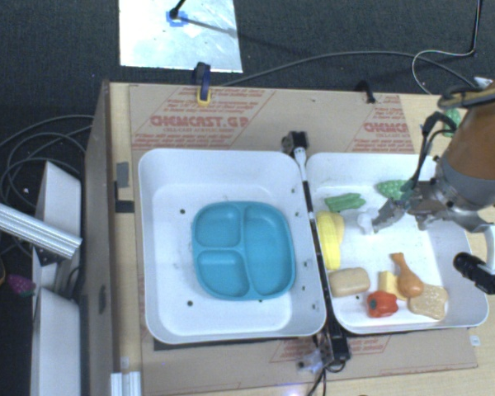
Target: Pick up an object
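Observation:
The right bin (470, 304) holds several toy foods: a green pea pod (344, 200), a yellow corn cob (330, 236), a tan bread roll (349, 281), a red pepper (382, 304), a small yellow block (387, 281), an orange drumstick (407, 276), a toast slice (429, 302) and a green leafy piece (391, 189). My gripper (388, 214) hangs low over the upper middle of this bin, just right of a small white piece (364, 221) and below the leafy piece. I see nothing held in it.
The left bin (161, 221) holds a blue divided plate (243, 250). A metal divider (309, 221) runs between the bins. The grey and orange arm (478, 155) covers the right bin's upper right corner. Cables lie at the bench's left.

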Available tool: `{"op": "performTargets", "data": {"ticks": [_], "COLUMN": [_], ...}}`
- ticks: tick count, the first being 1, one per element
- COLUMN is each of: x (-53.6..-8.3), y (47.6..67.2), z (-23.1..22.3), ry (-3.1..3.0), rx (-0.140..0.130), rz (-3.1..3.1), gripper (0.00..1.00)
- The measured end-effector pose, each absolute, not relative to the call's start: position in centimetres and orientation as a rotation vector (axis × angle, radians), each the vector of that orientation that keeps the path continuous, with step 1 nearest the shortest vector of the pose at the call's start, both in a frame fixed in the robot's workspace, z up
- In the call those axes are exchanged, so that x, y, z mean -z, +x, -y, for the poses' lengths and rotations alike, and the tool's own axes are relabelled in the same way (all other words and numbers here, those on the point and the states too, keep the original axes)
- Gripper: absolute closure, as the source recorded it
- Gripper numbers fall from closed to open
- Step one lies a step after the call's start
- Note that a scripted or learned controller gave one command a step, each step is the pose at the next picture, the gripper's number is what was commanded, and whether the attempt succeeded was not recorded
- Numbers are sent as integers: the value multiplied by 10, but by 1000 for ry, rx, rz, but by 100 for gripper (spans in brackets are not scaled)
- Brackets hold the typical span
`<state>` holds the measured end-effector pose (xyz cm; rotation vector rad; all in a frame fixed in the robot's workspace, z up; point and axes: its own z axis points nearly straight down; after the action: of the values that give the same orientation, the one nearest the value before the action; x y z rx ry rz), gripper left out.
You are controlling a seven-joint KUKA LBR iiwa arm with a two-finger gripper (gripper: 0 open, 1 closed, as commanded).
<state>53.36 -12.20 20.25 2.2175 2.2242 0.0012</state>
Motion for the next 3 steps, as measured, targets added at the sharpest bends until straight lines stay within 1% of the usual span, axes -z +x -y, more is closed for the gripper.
{"op": "performTargets", "data": {"ticks": [1, 2, 3], "x": [-131, -160, -84], "y": [540, 613, 654], "z": [170, 207, 199], "ry": [2221, 2214, 2216], "rx": [2, -3, -1], "rz": [-2222, -2222, -2226], "gripper": [0, 0, 0]}}
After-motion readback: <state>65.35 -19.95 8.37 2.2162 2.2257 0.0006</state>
